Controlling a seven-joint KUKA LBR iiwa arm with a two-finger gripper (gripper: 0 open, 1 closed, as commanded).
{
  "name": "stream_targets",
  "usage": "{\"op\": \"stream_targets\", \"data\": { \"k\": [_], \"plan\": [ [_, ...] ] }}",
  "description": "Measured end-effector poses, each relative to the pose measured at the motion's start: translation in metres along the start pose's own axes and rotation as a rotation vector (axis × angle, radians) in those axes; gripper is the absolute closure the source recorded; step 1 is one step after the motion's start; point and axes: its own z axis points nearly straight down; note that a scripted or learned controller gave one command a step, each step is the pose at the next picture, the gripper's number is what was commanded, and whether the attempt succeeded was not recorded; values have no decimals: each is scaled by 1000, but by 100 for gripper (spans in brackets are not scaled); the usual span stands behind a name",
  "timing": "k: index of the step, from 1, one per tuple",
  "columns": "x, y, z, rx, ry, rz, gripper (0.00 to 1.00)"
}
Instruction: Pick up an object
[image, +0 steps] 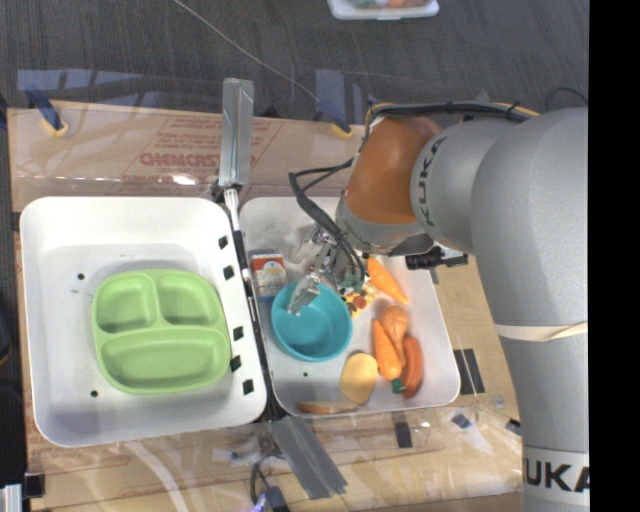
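Note:
My gripper (310, 287) hangs over the right bin (440, 350), its tips at the far rim of a blue bowl (312, 325). Around the bowl lie a small red and white carton (267, 273), an orange carrot (387, 281), two more orange vegetable shapes (388, 342), a red sausage shape (412, 364) and a yellow lemon-like piece (359, 378). A thin brown stick (315, 407) rests at the bin's near edge. The arm's orange band (388, 172) sits above the wrist and hides the bin's far right part.
The left bin (60, 400) holds a green divided plate (158, 330). A metal divider with black clips (238, 290) runs between the bins. A white tray (384, 8) shows at the top edge, beyond the bench.

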Motion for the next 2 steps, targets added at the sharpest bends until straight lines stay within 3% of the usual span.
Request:
{"op": "stream_targets", "data": {
  "k": [1,2],
  "plan": [
    [-26,8,-2,0,-3,382,0],
    [-26,9,-11,5,-2,374,100]
  ]
}}
